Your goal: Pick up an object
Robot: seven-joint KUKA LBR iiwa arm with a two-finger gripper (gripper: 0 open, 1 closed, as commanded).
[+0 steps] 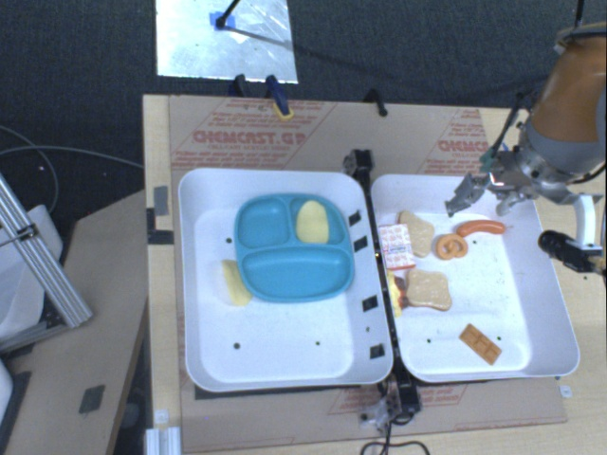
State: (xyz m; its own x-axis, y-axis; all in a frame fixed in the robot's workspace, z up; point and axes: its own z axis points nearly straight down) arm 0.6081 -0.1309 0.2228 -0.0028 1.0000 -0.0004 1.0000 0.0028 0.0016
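The right bin point(545, 301) holds a red sausage point(481, 227), an orange ring point(450, 246), a bread slice point(427, 291), a tan cracker point(417, 227), a red-and-white packet point(395, 245) and a brown biscuit point(479, 342). My gripper point(480, 203) hangs over the far side of that bin, just above the sausage and a little behind it. Its fingers stand apart and nothing sits between them. In the left bin point(204, 330) a blue divided plate point(294, 247) carries a yellow lump point(313, 222) in its far right compartment. A yellow slice point(235, 282) lies by the plate's left edge.
The two bins meet at a black-clipped divider point(377, 254) in the middle. A shiny foil sheet point(226, 25) lies beyond the bench, and an aluminium frame point(38, 263) stands at the left. A black part of the arm point(569, 249) overhangs the right bin's rim.
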